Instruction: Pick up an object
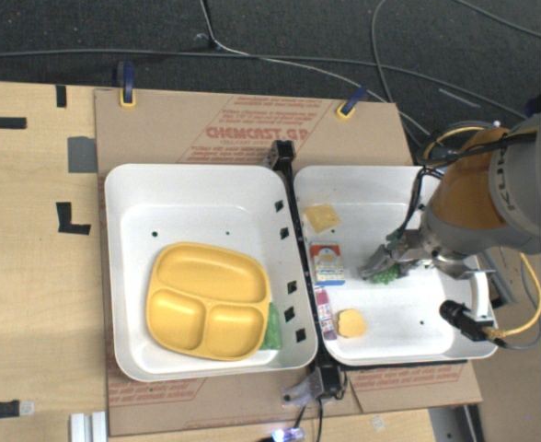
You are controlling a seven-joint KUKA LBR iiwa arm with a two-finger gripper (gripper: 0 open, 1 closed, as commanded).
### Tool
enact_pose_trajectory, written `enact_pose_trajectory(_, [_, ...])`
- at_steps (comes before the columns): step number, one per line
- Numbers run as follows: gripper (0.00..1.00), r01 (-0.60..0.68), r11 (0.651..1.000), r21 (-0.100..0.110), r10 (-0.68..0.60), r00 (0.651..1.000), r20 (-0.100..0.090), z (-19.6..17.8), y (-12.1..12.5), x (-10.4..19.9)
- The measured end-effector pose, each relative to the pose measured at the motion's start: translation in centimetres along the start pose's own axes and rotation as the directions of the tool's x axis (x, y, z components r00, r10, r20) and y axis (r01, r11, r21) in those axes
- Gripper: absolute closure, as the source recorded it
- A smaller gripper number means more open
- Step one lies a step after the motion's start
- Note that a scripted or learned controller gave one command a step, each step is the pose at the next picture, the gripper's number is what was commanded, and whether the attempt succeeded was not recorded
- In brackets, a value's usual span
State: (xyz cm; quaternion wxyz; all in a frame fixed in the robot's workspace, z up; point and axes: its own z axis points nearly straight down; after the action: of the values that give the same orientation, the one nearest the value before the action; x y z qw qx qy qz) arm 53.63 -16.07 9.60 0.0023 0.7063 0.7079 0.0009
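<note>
1. The claw (381, 267) hangs low in the right bin (381, 343), metallic grey; whether it is clenched cannot be told
2. A small green object (384, 275) lies right at its tip
3. To the claw's left sit a flat printed packet (327, 263), a pale yellow square (322, 217) and a round yellow disc (351, 323)
4. Far left, in the left bin (132, 201), rests a smooth yellow three-compartment tray (208, 300)

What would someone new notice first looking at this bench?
Probably the big yellow divided tray filling the left bin. Next, the grey arm with its orange band reaching into the right bin, its gripper low over a small green object.
</note>
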Motion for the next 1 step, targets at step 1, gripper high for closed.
enact_pose_trajectory(1, [1.0, -0.001, 1.0, 0.001, 0.001, 1.0, -0.001, -4.67, 0.92, -0.32])
